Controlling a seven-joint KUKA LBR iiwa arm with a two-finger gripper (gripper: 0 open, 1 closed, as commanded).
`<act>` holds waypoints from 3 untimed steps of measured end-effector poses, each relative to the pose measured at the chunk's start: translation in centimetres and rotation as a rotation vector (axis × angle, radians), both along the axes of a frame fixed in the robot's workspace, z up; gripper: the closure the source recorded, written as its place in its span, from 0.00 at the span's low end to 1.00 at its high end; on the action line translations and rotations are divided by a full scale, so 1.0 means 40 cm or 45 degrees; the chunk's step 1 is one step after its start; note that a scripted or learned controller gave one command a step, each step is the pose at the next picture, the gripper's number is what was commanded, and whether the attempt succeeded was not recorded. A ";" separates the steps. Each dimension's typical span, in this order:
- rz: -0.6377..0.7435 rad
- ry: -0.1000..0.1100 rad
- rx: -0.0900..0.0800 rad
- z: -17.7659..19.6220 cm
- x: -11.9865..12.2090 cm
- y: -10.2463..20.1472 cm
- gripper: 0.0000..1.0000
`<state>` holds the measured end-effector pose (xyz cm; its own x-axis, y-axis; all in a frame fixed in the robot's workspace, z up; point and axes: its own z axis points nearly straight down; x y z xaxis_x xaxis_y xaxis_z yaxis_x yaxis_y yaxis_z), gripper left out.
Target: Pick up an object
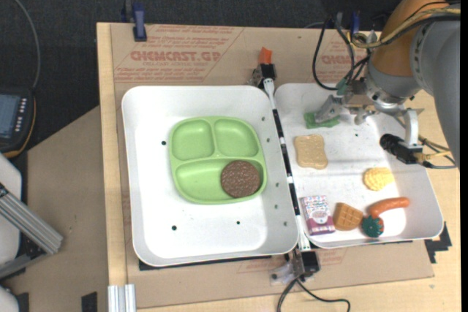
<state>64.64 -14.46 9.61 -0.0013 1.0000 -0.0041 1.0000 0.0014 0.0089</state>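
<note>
- The hand [344,104] sits low over the far part of the right shallow white plastic bin [431,190], its grey metal parts spread across the bin floor; whether it is apart or together cannot be told from this angle.
- Touching or just beside the hand lies a flat green piece [319,118], the likeliest target; it looks thin and light, so it may slide on the slick bin floor, and it is best taken across its narrow width.
- Nearer the middle of the same bin lies a tan toast-shaped slice [311,151], probably light, stiff plastic, graspable by its edges.
- Further out lie a round yellow ridged piece [378,178], an orange sausage shape [390,205], a small waffle square [348,216], a dark green round toy [372,227] and a small pink-and-white carton [316,213].
- In the left white bin [146,157] a green divided plate [212,157] carries a brown round patty [240,178].
</note>
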 end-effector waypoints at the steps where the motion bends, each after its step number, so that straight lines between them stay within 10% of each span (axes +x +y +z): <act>1: 0.004 0.005 0.006 -0.025 0.052 0.131 0.00; 2: -0.004 0.016 0.007 -0.028 -0.047 0.094 0.00; 3: -0.002 0.009 0.005 -0.001 -0.041 0.096 1.00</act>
